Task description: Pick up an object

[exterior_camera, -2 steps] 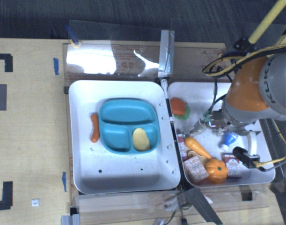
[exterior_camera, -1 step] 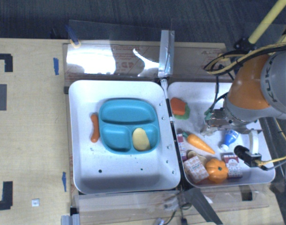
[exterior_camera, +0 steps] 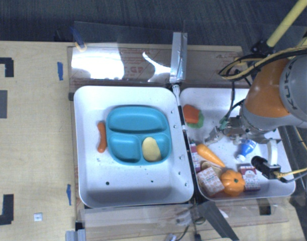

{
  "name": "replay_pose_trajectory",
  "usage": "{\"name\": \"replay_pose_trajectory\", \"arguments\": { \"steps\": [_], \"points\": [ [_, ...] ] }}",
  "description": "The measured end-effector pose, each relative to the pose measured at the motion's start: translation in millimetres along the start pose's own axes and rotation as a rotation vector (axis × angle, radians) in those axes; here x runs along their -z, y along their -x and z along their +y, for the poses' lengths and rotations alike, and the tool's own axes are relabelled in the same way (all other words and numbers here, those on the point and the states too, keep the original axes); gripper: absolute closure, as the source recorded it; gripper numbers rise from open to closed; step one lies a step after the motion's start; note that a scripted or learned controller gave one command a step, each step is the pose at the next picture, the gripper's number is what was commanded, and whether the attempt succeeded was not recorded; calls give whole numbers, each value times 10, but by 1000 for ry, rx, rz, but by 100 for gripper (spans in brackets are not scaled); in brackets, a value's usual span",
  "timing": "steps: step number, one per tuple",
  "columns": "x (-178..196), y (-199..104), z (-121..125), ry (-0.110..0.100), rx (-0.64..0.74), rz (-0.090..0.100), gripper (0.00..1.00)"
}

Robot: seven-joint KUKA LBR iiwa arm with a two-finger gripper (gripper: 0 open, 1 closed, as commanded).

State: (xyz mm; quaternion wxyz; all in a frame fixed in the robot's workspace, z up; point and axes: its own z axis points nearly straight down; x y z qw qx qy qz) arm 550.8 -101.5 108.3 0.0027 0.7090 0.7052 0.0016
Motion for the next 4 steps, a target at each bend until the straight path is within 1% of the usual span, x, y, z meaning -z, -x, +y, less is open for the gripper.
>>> {"name": "replay_pose_trajectory", "arguments": {
  "steps": [1,2,3,4],
  "points": [
    [460,681,-601,-6,-42,0,0],
    [-215,911,-227,-2,-91,2,0],
    [-98,925,-213,4,-95,-1,100],
    [1079,578,423,5,-111,1,100]
  ]
}}
